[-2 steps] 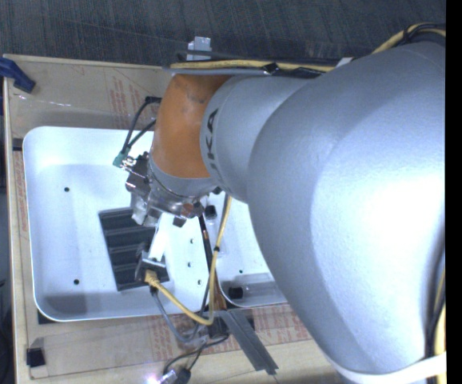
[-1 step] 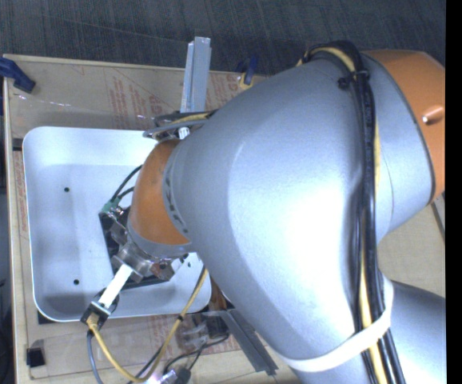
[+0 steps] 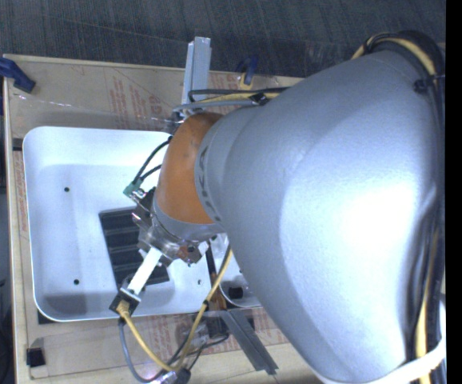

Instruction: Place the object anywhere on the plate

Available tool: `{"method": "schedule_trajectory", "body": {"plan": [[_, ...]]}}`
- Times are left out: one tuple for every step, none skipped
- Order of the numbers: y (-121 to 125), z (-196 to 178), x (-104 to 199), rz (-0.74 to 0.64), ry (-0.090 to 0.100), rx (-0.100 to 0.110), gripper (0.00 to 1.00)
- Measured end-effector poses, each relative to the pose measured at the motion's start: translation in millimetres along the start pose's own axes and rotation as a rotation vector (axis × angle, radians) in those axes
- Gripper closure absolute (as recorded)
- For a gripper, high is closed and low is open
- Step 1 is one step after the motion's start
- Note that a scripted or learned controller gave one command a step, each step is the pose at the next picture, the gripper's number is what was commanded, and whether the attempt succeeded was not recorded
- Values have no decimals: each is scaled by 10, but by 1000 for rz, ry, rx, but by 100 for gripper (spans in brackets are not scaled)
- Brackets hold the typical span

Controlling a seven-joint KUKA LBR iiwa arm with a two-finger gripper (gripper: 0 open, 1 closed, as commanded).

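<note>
Here I am, hung low over the left bin [image 3: 63, 214], and my own arm [image 3: 327, 214] blocks most of what I'd like to see. My pincer [image 3: 171, 250] sits tucked under the orange band [image 3: 183, 182], right over the bin's near right part, and from up here I cannot tell whether it is wide, narrow or holding anything. What I take to be the task's thing is the dark ribbed slab [image 3: 123, 242] lying flat on the bin floor. It is just to the left of my pincer, and its right edge slips out of sight beneath my wrist, so I may be touching it or only hovering above it, I can't say which. Its long axis runs far to near, leaning a little to the right at the near end, with the ribs along that same line. So the slab is on my left, while the way to go is right: a pale curved edge [image 3: 235, 294] peeks out under my arm, near and to the right, and that may be the plate's rim, though I can't be sure. By my reckoning the carry is a short sweep rightward across the wall between the bins, slab lifted clear first.
</note>
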State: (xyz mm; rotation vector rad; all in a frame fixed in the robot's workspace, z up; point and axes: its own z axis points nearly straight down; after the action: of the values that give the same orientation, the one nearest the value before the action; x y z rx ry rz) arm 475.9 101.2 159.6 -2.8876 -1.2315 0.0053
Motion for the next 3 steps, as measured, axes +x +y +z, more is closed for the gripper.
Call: {"method": "schedule_trajectory", "body": {"plan": [[57,-578,444,573,2,-3,100],[251,-2217,112,599,5,-6,100],[254,-2320,122,593,8,-11,100]]}}
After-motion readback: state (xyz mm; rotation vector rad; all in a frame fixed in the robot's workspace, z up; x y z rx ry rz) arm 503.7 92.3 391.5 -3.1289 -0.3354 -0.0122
